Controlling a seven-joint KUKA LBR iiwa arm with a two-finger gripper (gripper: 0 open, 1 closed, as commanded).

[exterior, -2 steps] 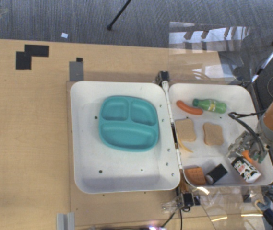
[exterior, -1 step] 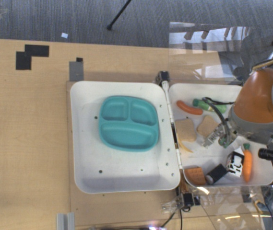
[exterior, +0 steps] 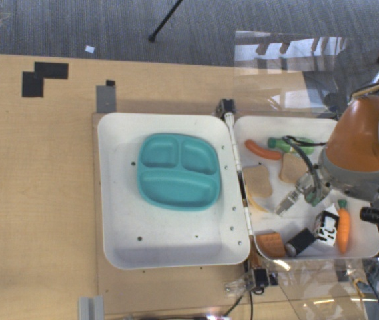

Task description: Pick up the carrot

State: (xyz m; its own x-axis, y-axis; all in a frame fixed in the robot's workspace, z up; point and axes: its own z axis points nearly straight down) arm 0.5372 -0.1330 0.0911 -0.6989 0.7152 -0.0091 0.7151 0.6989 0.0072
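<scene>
The carrot [exterior: 343, 231] lies near the front right corner of the right bin [exterior: 376, 249], roughly upright in the view with its green top [exterior: 343, 206] pointing away from the front wall; a small black-and-white block [exterior: 326, 227] sits just beside it on the left, close enough that they may touch. The gripper [exterior: 289, 204] hangs over the middle of that bin, well apart from the carrot, its slim fingers [exterior: 284, 207] pointing down and left toward a pale slice [exterior: 260, 183]; nothing sits between them, and they look close together, though at this slant I cannot tell how far they are parted. By my reading the step in hand is the approach, with no grasp made; the next move calls for shifting the gripper right and toward the front wall, turning it so the fingers straddle the carrot across its narrow width, and coming down clear of the block (the near wall leaves little room on that side). The arm [exterior: 359, 142] covers much of the bin's right half, so what lies beneath its orange band is hidden; a red sausage-like piece [exterior: 263, 151], a green item [exterior: 283, 143], a brown piece [exterior: 270, 243] and a dark cylinder [exterior: 300, 242] are small and hard to name with certainty; the left bin [exterior: 119, 199] holds a teal plate [exterior: 178, 171].
</scene>
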